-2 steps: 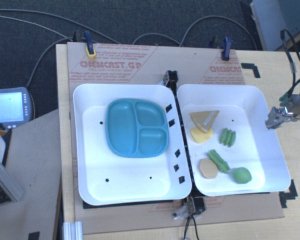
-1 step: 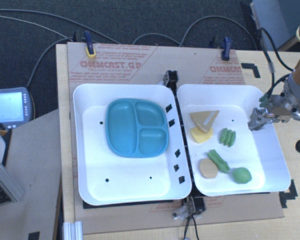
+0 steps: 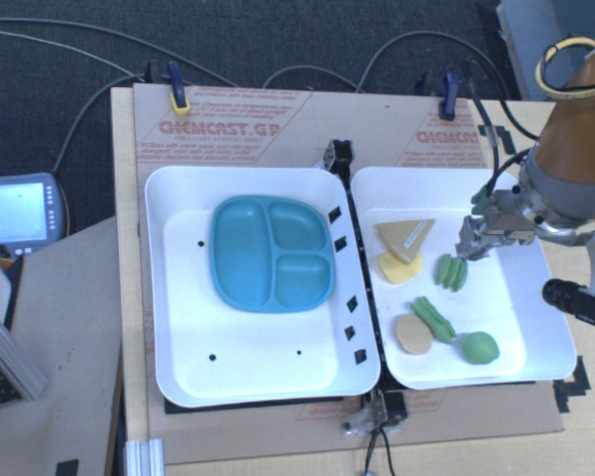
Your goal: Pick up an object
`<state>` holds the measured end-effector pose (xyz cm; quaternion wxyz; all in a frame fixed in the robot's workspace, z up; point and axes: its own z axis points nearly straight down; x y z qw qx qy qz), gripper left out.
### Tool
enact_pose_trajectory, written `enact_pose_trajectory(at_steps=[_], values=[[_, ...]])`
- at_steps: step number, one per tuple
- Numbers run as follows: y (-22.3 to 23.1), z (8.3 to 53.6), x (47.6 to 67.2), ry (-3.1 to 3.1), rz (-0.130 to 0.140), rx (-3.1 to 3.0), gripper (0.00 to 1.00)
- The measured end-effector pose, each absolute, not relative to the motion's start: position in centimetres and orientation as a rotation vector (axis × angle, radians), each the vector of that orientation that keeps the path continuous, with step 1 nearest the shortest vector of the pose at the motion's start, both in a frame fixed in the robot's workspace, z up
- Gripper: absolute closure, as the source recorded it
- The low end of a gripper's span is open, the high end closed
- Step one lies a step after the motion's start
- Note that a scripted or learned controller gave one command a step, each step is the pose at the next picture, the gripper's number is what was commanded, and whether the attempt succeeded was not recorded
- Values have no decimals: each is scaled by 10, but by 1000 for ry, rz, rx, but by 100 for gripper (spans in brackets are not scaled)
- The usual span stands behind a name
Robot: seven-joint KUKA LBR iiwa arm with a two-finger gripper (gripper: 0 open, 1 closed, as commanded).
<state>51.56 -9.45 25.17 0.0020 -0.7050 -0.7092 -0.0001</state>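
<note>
In the right bin (image 3: 545, 296): gripper (image 3: 466, 249) poised over the green pickle (image 3: 450, 272).
You cannot tell its state; it hangs there for grasping.

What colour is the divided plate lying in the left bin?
The divided plate is light blue, seen in the camera view.
</note>
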Motion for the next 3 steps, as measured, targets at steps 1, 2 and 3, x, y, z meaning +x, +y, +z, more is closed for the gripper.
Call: enact_pose_trajectory(at_steps=[1,2,3], values=[[-42,235,512,-2224,0,-2211,100],[6,223,508,-2224,1,-2211,100],[68,221,497,-2226,0,-2209,100]])
